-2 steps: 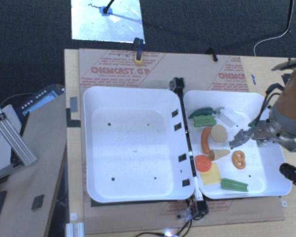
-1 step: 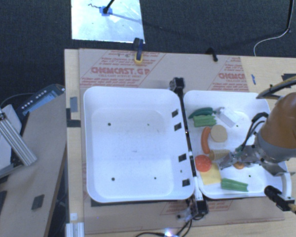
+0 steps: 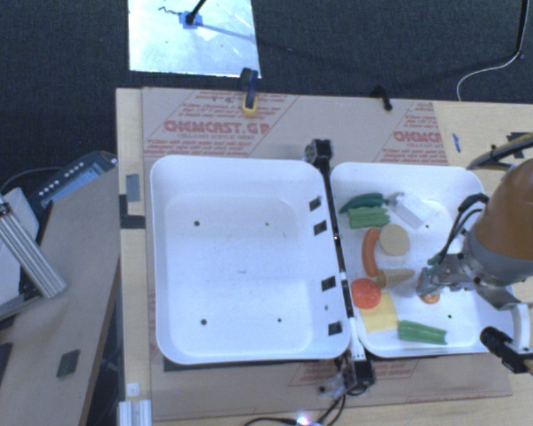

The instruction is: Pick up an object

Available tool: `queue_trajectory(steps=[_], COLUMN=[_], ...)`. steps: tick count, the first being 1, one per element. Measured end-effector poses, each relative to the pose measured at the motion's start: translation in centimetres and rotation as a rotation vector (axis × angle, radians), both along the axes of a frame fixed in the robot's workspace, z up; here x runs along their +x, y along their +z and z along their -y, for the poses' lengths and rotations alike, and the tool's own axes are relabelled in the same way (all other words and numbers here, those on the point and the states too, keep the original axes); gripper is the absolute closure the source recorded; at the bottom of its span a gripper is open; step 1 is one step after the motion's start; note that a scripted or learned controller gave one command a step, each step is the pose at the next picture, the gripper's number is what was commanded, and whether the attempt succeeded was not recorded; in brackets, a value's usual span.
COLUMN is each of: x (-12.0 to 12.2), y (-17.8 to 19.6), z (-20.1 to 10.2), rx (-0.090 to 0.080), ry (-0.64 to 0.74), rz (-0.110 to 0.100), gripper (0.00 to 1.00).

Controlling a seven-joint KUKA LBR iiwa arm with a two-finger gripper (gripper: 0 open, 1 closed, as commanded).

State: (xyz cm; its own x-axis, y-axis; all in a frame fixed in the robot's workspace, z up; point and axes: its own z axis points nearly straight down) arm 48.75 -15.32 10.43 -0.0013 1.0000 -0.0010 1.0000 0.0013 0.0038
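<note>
My pincer (image 3: 431, 284) is low in the right bin (image 3: 462, 185), over a small orange-red thing (image 3: 431, 297); I cannot tell its state. Near it lie a tomato (image 3: 366, 293), yellow block (image 3: 381, 312) and green pod (image 3: 422, 332).

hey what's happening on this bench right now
A robot arm reaches from the right into the right bin, which holds toy food: a red tomato, a yellow block, green pieces and a sausage. Its gripper is low over a small orange piece. Nothing looks lifted yet. The left bin sits beside it.
</note>
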Motion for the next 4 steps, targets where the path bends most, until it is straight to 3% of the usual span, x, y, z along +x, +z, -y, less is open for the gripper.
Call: queue_trajectory(steps=[1, 2, 3, 4], x=[5.7, 1.0, 5.1, -0.3], y=[-0.5, -1.9, -0.1, -2.1], z=[1.8, -1.6, -3.3, -4.5], rx=[-0.002, 0.004, 0.000, 0.002], ry=[0.003, 0.000, 0.006, -0.001], rz=[0.003, -0.008, 0.001, -0.006], gripper=[1.00, 1.00, 1.00, 1.00])
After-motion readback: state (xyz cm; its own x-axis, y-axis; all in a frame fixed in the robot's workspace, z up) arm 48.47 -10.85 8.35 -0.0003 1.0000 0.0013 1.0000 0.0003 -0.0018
